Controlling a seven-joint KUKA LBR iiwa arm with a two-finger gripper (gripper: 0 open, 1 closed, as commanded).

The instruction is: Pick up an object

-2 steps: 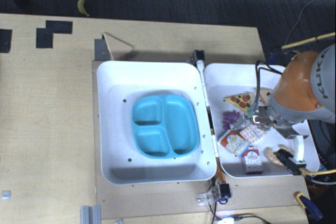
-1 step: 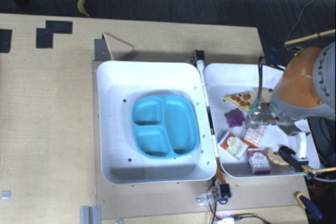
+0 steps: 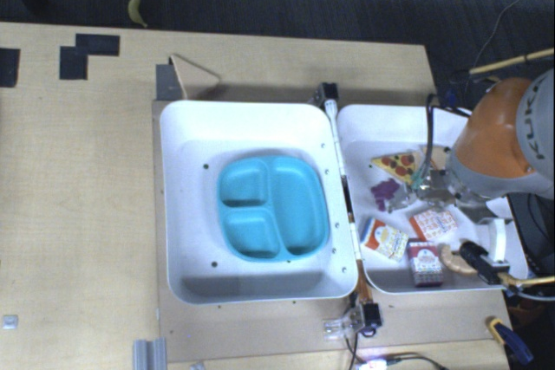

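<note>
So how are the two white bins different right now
The left white bin holds one big blue divided plastic tray; the right white bin holds several small items, including a pizza-slice toy, and the arm reaches into it. Both are shallow, white and sit side by side.
</note>
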